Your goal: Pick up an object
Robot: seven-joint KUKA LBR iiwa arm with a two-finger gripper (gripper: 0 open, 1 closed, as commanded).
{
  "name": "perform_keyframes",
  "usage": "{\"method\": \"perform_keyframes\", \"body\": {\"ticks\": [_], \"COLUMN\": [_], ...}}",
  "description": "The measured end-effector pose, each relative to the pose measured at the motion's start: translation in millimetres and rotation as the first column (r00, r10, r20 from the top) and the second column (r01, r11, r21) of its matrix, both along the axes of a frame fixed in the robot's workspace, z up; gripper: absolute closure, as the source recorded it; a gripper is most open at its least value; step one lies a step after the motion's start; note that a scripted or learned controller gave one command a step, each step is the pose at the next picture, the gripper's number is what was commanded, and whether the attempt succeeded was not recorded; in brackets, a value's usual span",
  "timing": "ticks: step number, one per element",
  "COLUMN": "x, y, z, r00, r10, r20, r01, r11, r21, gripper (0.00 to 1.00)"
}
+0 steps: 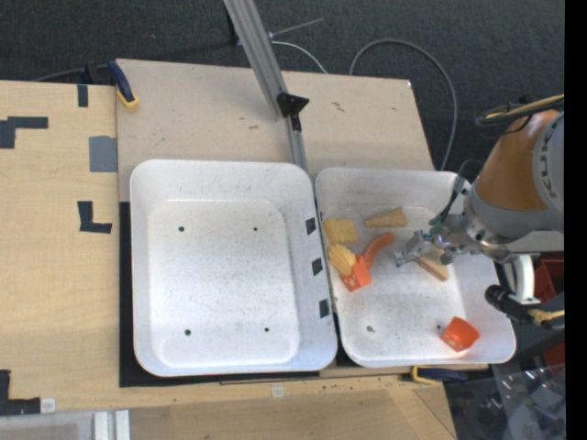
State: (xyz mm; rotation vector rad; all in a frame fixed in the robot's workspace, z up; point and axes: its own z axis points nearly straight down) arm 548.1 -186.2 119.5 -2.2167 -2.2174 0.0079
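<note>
My gripper [415, 248] is low over the middle of the right bin [404, 351], reaching in from the right. A tan wooden block [435, 268] lies right beside it, partly under the gripper body. To its left lies an orange carrot-shaped piece [368, 257]. A tan wedge [385, 217] sits just up-left of the gripper. Near the bin's left wall are a yellow block [338, 230] and a yellow corn piece [342, 260]. An orange-red block [459, 334] rests in the near right corner.
The left bin [220, 264] stands next to the right one, with a raised divider between them. A slanted metal pole [261, 49] rises behind the bins. Cables lie on the dark floor at the back.
</note>
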Motion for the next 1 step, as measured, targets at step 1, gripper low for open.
{"method": "perform_keyframes", "body": {"ticks": [1], "x": [3.4], "y": [-3.4], "z": [-26.1], "r00": [1.000], "r10": [-0.001], "r20": [0.020], "r01": [0.001], "r11": [1.000], "r21": [-0.012], "gripper": [0.00]}}
